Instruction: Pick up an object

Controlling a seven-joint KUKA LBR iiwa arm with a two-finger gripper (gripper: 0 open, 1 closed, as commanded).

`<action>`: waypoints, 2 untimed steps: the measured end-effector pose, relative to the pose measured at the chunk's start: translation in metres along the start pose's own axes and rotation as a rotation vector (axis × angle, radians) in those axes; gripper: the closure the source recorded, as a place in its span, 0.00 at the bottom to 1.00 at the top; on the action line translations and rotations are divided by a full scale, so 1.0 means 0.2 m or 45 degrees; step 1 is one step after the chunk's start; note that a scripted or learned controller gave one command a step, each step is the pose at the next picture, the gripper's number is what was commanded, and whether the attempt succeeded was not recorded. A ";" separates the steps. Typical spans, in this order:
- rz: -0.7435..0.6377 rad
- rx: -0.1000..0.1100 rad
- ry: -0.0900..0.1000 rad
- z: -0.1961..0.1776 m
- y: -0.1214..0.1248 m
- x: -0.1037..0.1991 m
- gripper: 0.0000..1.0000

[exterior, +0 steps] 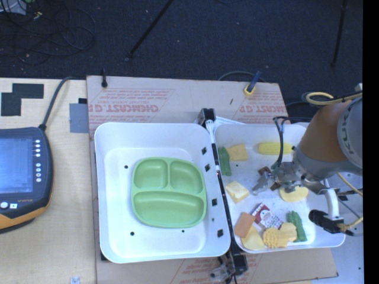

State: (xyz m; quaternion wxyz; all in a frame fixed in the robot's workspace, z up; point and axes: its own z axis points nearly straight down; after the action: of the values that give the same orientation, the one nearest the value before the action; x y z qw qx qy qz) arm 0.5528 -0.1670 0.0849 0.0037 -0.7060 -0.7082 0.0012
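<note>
My gripper hangs low in the right bin, open, with nothing between its fingers. It is over bare bin floor, just right of a pale yellow cheese wedge and left of a yellow slice. A corn cob and a yellow block lie farther back, with a green pickle by the bin's left wall. Toward the front lie a red-and-white packet, an orange block, a yellow waffle piece and a green vegetable.
The left bin holds a green divided plate. A black clamp rail runs between the bins. A teach pendant sits at far left. The grey and orange arm covers the right bin's back right corner.
</note>
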 end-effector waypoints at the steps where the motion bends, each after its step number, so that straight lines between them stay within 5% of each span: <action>1: -0.001 -0.009 -0.004 -0.01 0.37 0.04 0.00; 2: 0.004 -0.007 -0.002 -0.01 0.17 0.01 0.00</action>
State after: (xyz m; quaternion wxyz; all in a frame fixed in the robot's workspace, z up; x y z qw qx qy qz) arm 0.5859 -0.1641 0.0873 0.0010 -0.7072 -0.7070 -0.0002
